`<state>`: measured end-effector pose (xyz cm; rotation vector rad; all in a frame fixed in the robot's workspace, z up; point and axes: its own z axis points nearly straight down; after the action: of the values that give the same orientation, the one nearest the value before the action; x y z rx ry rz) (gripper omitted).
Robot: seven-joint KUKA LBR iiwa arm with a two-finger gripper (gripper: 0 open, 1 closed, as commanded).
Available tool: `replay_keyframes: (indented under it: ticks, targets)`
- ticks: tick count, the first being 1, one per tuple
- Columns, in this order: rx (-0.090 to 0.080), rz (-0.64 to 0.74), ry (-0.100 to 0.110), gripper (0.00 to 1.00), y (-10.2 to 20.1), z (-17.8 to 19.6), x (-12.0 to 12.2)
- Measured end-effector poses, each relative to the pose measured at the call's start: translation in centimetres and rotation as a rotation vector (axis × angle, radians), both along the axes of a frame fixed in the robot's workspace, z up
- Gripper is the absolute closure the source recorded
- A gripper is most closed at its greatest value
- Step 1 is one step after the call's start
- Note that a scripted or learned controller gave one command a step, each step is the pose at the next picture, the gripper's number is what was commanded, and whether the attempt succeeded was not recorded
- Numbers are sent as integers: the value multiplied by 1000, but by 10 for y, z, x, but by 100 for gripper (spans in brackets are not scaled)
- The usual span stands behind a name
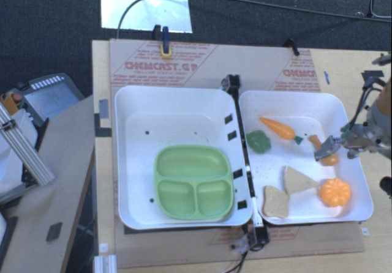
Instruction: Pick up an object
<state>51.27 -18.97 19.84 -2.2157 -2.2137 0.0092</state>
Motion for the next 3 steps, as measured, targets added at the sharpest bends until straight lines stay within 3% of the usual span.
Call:
replay_keyframes:
  ticks: [1,2,3]
  targets:
    - [-3,4,-12,0,1,6,3]
    - [-1,2,-8,0,2,-57,4]
    - [-5,0,-18,0,2,-106,6]
